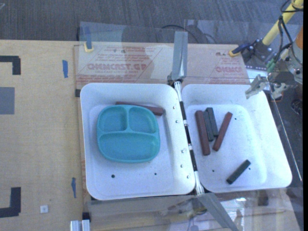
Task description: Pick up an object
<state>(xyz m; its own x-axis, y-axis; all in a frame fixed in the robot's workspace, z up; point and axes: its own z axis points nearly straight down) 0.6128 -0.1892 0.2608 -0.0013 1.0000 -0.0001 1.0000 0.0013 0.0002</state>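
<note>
Pale wood bench [38, 143] is recorded as the largest surface; black angular marks [14, 64] and short blue tape strips [65, 69] are seen on its left part. A clear panel [130, 64] is laid behind the bins. Red print is carried on it, but the lettering is too faint and blurred to be read.

Two white bins are set side by side, touching along a central seam. In the left bin [89, 143] a teal divided plate [128, 134] is laid flat, with three compartments. A brown stick [144, 108] is seen just behind the plate's far rim, partly hidden by it.

The gripper [260, 85] is located over the far right corner of the right bin [269, 143], well apart from every object. Nothing is seen in its hold; how far it is open cannot be told.

In the right bin, near its middle, a long brown stick [202, 133], a dark grey bar [210, 124] just beside it and a second brown stick [223, 131], tilted, are grouped. A dark block [238, 172] is lying apart, toward the near right corner.
</note>
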